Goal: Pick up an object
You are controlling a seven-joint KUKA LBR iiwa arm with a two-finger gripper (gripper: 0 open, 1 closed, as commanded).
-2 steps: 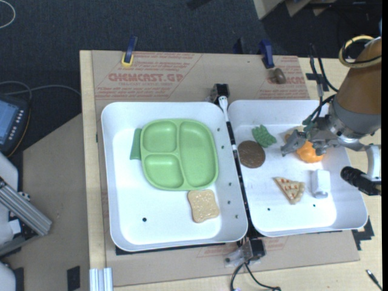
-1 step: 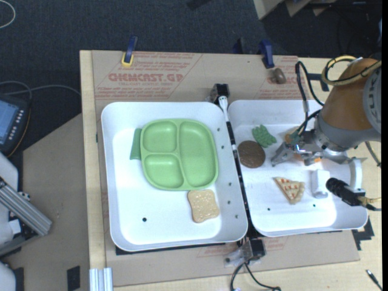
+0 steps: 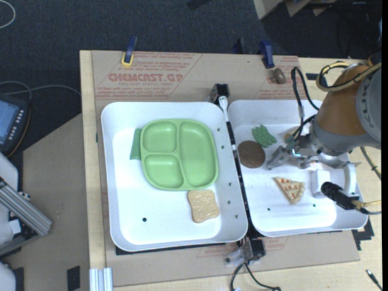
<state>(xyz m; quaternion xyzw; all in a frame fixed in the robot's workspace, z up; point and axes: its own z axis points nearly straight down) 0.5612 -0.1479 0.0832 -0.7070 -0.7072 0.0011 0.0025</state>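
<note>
Count: 2 white bins, left bin (image 3: 115, 162) and right bin (image 3: 267, 220). 1 green divided plate (image 3: 180, 153), 1 toast slice (image 3: 203, 205), 1 brown round patty (image 3: 251, 153), 1 green leafy pc (image 3: 264, 136), 1 waffle wedge (image 3: 290, 189) just below my gripper (image 3: 280, 156).

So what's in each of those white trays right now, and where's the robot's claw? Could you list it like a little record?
left bin: green divided plate, toast slice just below it
right bin: brown round patty, green leafy piece, waffle wedge
gripper: low in the right bin, beside the patty
arm: reaching in from the right
</note>
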